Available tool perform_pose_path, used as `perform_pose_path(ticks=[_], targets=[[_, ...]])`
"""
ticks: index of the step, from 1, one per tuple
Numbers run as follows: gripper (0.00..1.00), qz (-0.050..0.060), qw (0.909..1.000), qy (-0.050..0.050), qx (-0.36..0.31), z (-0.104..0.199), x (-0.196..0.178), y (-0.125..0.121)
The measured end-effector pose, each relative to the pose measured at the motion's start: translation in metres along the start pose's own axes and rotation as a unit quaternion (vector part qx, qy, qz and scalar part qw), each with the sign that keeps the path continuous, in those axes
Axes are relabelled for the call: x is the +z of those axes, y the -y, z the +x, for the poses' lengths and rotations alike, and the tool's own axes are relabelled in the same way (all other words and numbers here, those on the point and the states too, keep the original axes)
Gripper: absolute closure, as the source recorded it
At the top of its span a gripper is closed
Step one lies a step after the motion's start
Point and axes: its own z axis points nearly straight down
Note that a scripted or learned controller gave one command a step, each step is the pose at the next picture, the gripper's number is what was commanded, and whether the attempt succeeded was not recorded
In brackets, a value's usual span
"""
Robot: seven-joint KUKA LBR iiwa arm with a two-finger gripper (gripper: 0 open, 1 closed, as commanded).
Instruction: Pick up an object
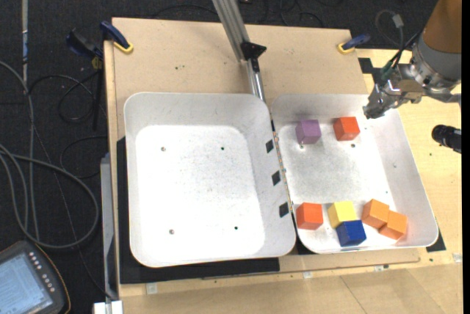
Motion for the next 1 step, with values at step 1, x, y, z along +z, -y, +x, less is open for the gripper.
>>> perform_pose_path(ticks=[1], targets=[[1.0,0.004,1.0,-0.002,-0.002,0.0586,-0.0042,0.0124]])
